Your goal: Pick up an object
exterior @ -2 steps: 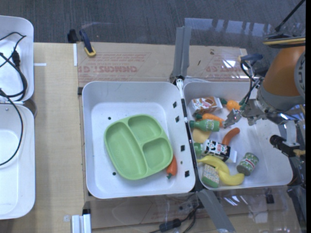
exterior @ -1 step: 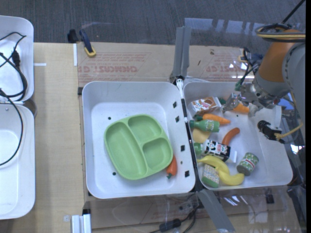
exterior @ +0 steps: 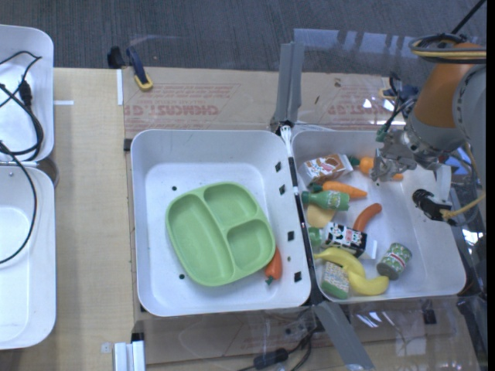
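At the far left, a white surface (exterior: 19, 230) crossed by black cables (exterior: 19, 126) was seen beside the pale wooden desk (exterior: 89, 230). A small blue and yellow tool (exterior: 139, 69) lay near the desk's far edge, next to a sheet of brown cardboard (exterior: 209, 99) printed with red lettering that ran upside down and could not be read with certainty.

The left bin (exterior: 147, 207) held a green divided plate (exterior: 222, 234), and a small orange carrot (exterior: 274, 263) was lodged just beside the plate's right rim, against the bin wall. In the right bin (exterior: 433, 277) toy groceries were crowded along the left side — an orange and white packet (exterior: 328, 166) whose print was too small to read, a second carrot (exterior: 345, 188), a green bottle (exterior: 328, 200), a red-orange pepper (exterior: 366, 216), a black and white carton (exterior: 346, 239) patterned like a cow, a banana (exterior: 360, 273) and a green can (exterior: 394, 261) with an illegible label.

The gripper (exterior: 384, 165) was placed low at the far side of the right bin, close to a small orange item (exterior: 366, 163); whether it was open or closed could not be told, and nothing was seen held. The arm (exterior: 439, 99) with its orange band entered from the right — dark carpet (exterior: 232, 14) lay beyond the desk.
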